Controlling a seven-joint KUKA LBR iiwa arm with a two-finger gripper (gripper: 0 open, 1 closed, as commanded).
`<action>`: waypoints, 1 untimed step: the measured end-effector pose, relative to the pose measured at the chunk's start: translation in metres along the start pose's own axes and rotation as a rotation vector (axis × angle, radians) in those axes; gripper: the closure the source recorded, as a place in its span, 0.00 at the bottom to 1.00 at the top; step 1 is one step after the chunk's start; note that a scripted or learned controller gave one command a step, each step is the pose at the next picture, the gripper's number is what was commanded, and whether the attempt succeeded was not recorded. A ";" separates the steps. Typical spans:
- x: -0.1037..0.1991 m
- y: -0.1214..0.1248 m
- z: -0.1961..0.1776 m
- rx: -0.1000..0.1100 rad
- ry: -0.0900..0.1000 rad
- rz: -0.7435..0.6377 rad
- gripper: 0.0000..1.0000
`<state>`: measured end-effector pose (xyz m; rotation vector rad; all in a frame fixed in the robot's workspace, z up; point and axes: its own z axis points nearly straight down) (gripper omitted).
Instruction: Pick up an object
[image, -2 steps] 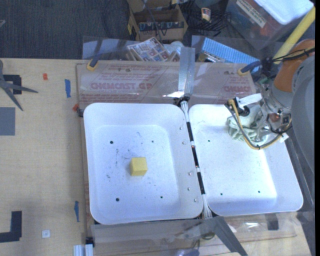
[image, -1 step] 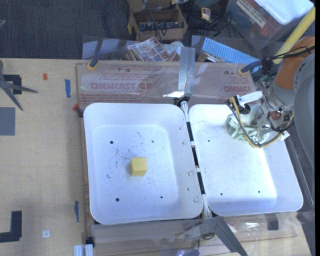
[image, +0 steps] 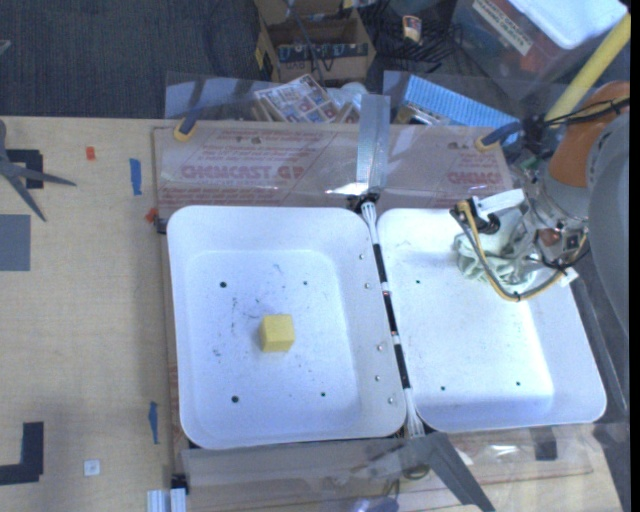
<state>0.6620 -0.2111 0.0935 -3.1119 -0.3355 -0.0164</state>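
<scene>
From my station I read this as an early stage of the pick: nothing is lifted yet. The yellow block (image: 277, 333) lies flat on the floor of the left bin (image: 200, 235), well apart from the gripper (image: 487, 250) and across the divider from it, far off toward the opposite side of the camera view and a little nearer the front edge of the counter (image: 80, 300). The gripper sits over the back corner of the right bin (image: 560, 400), near that bin's rear wall, with the orange-banded arm (image: 585, 150) coming in behind it.

So the reach, the descent, the close and the lift all appear to remain, if the block is the target. I would judge that the arm has to cross the whole divider before anything else can happen.

What I cannot make out is the gripper itself. It is a tangle of pale metal, a yellow cable (image: 500, 283) looping beneath it and dark wiring, and I cannot tell how it is set or whether anything sits inside it. The bin floor directly below it is covered by that cluster, so a small item there would escape me. The dark specks on the left bin floor look like marks or holes; I cannot say which.
</scene>
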 end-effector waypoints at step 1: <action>0.002 0.001 0.001 0.000 -0.005 -0.012 1.00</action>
